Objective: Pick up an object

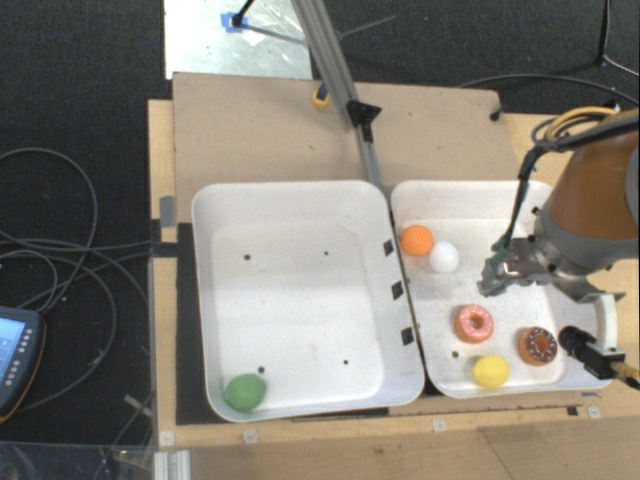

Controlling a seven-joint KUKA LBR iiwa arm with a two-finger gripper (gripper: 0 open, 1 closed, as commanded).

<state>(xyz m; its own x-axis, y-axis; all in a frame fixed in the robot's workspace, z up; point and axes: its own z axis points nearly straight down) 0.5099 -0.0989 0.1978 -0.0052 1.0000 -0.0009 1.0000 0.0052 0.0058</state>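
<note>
Dark carpet is surrounding a pale wooden bench (440, 108) that is carrying two shallow white bins side by side, with cables trailing over the floor at the left of the frame and a handheld screen (15, 353) lying at the lower left edge. A grey pole (335, 63) is slanting down from the top centre toward the gap between the bins. I am reaching in from the right, my orange band (598, 193) sitting at the right edge, and my gripper (497, 278) is hanging over the middle of the right bin (470, 196); I cannot tell from this angle how far it is parted, and nothing is showing in its grasp. The right bin is holding five small things: an orange ball (417, 240) and a white ball (444, 258) touching each other near the upper left of that bin, a pink frosted donut (474, 323) lying flat just below my gripper, a chocolate donut with sprinkles (538, 346) toward the lower right, and a yellow ball (490, 371) near the bottom rim. All are round, so none is showing a long axis or pointing any way. The left bin (290, 200) is holding a single green ball (244, 392) in its lower left corner. Both bins are looking like smooth moulded plastic with rounded corners.
</note>
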